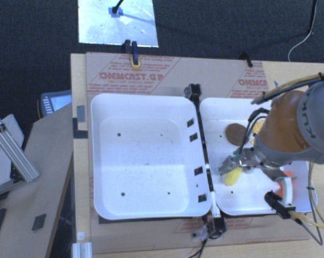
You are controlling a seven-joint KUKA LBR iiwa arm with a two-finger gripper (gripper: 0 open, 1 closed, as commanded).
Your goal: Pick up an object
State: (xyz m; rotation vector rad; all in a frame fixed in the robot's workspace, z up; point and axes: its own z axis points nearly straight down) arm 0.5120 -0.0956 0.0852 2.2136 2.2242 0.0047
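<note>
In the right bin [247, 203] a yellow oblong object [232, 177] lies near the front left. My gripper [230, 165] reaches in from the right and sits directly over the upper end of that object, touching or nearly touching it. A flat brown round object [235, 134] rests farther back in the same bin, partly behind the arm's wrist. The grey and orange arm [290, 130] covers most of the bin's right half.
The left bin [145, 155] lies beside the right one, with a black-clipped divider [200, 144] between them. An orange and white thing [286, 188] shows at the right bin's front right, under the arm. A cardboard sheet [172, 74] lies beneath both bins.
</note>
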